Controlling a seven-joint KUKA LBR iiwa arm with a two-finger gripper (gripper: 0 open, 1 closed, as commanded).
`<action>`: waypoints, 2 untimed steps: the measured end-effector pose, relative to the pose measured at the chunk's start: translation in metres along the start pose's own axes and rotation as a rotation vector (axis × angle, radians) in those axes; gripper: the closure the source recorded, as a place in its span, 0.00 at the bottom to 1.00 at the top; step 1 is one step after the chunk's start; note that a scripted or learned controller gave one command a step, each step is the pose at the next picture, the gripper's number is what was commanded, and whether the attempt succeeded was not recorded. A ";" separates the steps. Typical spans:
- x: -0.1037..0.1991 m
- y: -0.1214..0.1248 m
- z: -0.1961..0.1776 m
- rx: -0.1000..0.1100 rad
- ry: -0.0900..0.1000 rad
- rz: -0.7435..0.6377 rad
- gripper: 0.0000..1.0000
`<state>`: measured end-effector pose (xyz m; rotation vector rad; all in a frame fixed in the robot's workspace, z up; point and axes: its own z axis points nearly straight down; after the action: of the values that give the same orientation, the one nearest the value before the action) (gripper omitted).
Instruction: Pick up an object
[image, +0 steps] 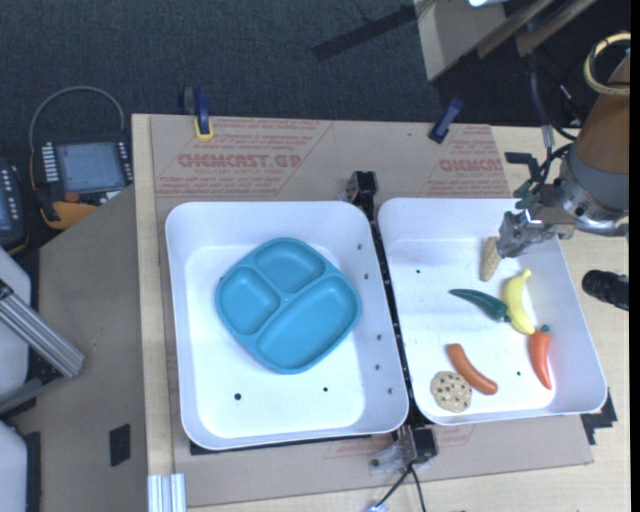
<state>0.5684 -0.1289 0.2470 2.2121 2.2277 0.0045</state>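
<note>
Pincer (517, 236) low at upper right of frame, over tan piece (490, 259) in right bin (420, 225); finger state: cannot tell; you centre over piece, clear banana (518, 301), descend straight, then close.

We are seeing a dark blue-grey carpet floor (250, 50) running along the top. A brown board (300, 155) printed with red lettering is covering the bench (two clamps, one yellow (203, 125), one blue (445, 118), are gripping its far edge). At left a handheld control pendant (85, 165) with a small screen is lying ringed by its black cable. A tan box (480, 35) is sitting top right. Lighting is looking even.
</note>
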 end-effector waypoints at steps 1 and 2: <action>0.055 0.017 0.013 0.003 0.001 0.001 1.00; 0.104 0.034 0.010 0.001 0.001 0.001 1.00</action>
<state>0.6017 -0.0242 0.2373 2.2137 2.2280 0.0050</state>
